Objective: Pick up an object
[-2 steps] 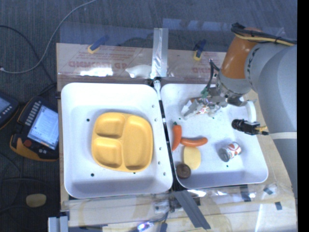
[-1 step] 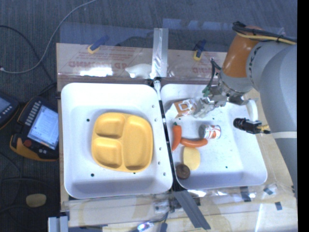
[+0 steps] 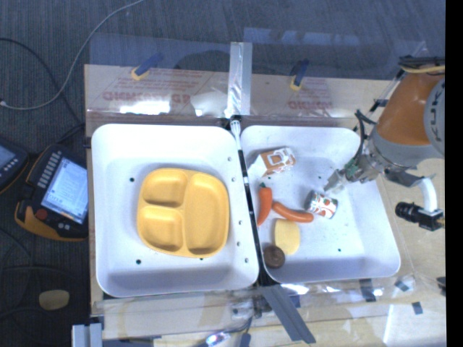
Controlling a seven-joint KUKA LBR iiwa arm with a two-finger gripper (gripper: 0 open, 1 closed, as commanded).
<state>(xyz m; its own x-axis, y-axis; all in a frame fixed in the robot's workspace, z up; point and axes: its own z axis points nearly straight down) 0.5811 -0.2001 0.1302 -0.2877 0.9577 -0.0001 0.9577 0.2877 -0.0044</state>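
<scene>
- Camera view, looking down at a slant on two shallow white bins side by side on a bench.
- In the left bin: a yellow divided tray, lying flat near the middle, three compartments facing up.
- In the right bin: several small things gathered in its left half.
- Near the top left of that bin: a small white and orange carton, tilted, just beside the bin's inner wall.
- Below the carton: an orange carrot, lying lengthwise along the divider between the bins.
- Touching or nearly touching the carrot's lower end: a reddish sausage, stretched out toward the right.
- At the sausage's right end: a small white can with red markings, lying on its side, touching the sausage.
- Below the sausage: a pale yellow block, and just beneath it a dark brown round piece near the bin's front edge.
- Reaching in from the right: the grey arm with its orange band, wrist over the right bin's far right side.
- At the arm's tip: the gripper, down low just up and right of the white can, close beside it; fingers too small and blurred to tell whether spread or pressed together, nothing seen between them.
- Off the bench on the left: a teach pendant with a lit screen on the dark floor.
</scene>
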